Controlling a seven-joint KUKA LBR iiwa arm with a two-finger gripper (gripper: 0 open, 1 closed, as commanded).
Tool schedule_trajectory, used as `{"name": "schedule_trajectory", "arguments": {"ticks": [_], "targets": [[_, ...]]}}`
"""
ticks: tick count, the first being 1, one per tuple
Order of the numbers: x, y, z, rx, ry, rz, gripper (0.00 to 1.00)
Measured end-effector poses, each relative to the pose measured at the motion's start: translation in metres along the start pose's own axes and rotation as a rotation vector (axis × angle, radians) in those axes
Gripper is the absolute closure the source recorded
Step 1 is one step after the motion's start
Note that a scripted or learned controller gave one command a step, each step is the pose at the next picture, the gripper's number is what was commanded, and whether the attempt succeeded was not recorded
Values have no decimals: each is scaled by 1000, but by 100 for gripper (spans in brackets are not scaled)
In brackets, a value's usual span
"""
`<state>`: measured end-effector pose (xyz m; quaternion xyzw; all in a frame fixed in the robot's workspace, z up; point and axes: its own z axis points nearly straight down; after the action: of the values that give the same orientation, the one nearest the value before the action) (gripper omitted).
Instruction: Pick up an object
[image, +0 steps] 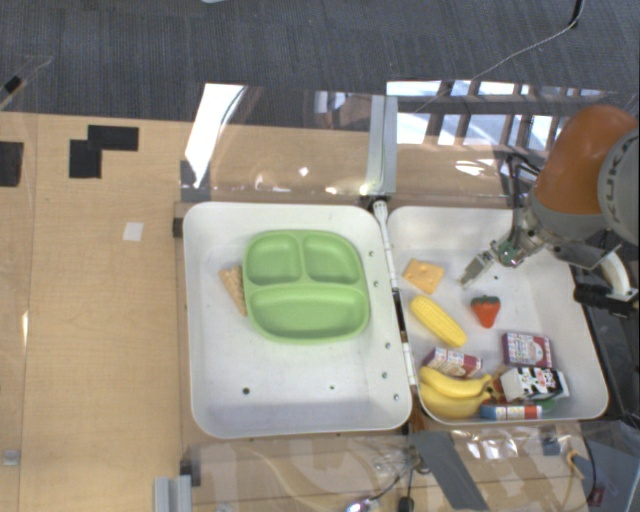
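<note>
The pale wood-grain worktop (90, 330) is carrying two shallow white bins with smooth, rounded corners. The left bin (215, 400) is holding a glossy green plastic tray (304, 284) moulded into three compartments, and a tan, grainy cracker-like piece (233, 288) is peeking out from under the tray's left edge.

The right bin (560, 300) is holding the small toys. An orange, pitted wedge of cheese (424, 275) is lying near the bin's left wall, with a bumpy yellow corn cob (438, 320) slanting just below it. A red strawberry (486, 310) with a green cap is sitting near the bin's middle. Curved, smooth yellow bananas (452, 392) are resting at the front left, beside a small pink packet (456, 360), a maroon printed box (526, 349), a white carton with black patches (530, 382) and a marker-like stick (516, 411).

The end effector (482, 266) is hanging over the right bin, just above and left of the strawberry, its thin metal fingers (473, 271) spread apart and gripping nothing.
</note>
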<state>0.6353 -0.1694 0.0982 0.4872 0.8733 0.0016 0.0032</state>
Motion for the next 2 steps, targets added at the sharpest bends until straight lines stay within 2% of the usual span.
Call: {"name": "schedule_trajectory", "arguments": {"ticks": [1, 2], "targets": [[25, 54, 8, 11, -4, 100, 0], [30, 60, -12, 1, -1, 34, 0]]}}
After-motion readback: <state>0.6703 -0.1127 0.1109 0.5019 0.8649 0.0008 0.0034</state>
